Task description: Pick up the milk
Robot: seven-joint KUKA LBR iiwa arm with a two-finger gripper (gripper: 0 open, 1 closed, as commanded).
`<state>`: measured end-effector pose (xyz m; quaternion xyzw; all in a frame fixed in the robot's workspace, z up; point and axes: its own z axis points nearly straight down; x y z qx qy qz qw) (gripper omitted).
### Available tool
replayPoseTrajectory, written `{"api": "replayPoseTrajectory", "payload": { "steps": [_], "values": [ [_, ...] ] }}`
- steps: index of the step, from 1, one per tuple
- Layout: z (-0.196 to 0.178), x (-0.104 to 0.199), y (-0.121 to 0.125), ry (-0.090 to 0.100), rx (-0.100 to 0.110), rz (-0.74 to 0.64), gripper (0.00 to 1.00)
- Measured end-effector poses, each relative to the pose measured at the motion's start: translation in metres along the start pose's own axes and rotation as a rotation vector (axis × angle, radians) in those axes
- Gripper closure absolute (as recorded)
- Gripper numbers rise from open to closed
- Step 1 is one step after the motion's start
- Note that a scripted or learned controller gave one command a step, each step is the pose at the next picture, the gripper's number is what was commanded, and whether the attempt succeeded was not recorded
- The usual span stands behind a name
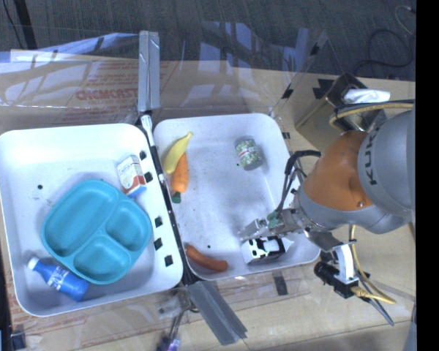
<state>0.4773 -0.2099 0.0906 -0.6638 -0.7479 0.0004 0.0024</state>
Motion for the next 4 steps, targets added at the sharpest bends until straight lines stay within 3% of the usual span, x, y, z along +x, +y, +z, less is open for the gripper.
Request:
{"api": "replayPoseTrajectory", "payload": {
  "steps": [1,2,3,4],
  "values": [
    [-0.009,0.0,0.0,0.0,0.003,-0.006,1.0],
    [-0.009,0.0,0.0,0.0,0.002,-0.005,0.0],
    [0.001,0.051,0.005,0.001,0.002,-0.104,0.0],
    [0.0,0.033,0.066,-0.001,0.001,-0.201,0.0]
  ]
}}
